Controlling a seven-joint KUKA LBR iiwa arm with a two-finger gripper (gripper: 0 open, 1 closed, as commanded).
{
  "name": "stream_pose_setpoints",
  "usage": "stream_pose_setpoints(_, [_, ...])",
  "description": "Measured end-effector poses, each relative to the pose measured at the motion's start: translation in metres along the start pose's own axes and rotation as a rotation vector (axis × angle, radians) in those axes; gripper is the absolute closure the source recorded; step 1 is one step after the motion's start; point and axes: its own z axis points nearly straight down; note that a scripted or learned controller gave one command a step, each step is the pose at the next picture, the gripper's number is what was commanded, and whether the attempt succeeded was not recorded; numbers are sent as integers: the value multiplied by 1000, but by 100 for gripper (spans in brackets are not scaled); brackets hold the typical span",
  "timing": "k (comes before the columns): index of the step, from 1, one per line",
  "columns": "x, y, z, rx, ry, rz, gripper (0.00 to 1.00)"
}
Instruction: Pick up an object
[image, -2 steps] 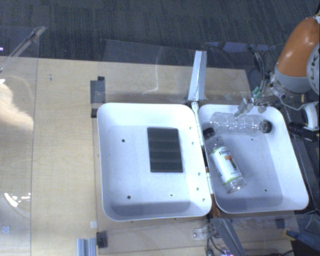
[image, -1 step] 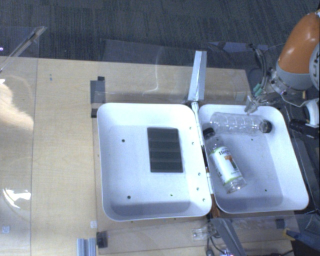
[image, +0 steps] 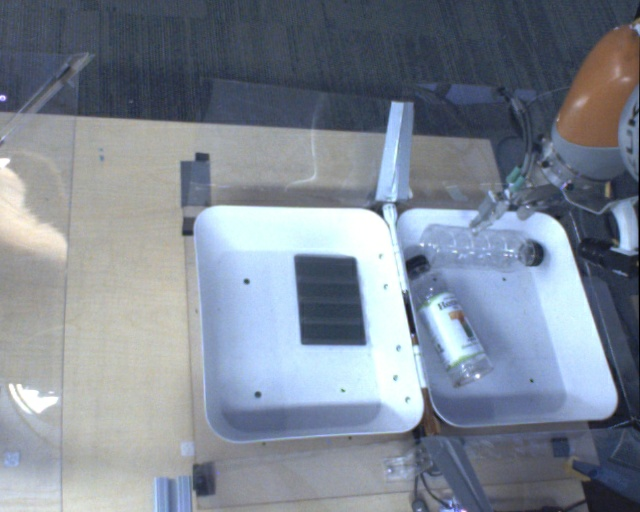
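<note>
Camera view puts our hand (image: 497, 208) at the far rim of the right bin (image: 585, 385), just above one end of a clear plastic bottle (image: 470, 247) lying crosswise there; whether it is apart or together we cannot tell. Nearer us lies a labelled bottle (image: 450, 330) with a dark cap. Left bin (image: 230, 400) holds a dark ribbed block (image: 330, 299), all on our worktop (image: 110, 330).

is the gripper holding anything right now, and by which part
Nothing is held. The gripper hovers at the right bin's back edge, just above the clear bottle, with nothing between its fingers; the labelled bottle lies apart.
</note>
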Motion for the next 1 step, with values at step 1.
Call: stream_pose_setpoints(1, [4, 17, 60, 5, 4, -166, 0])
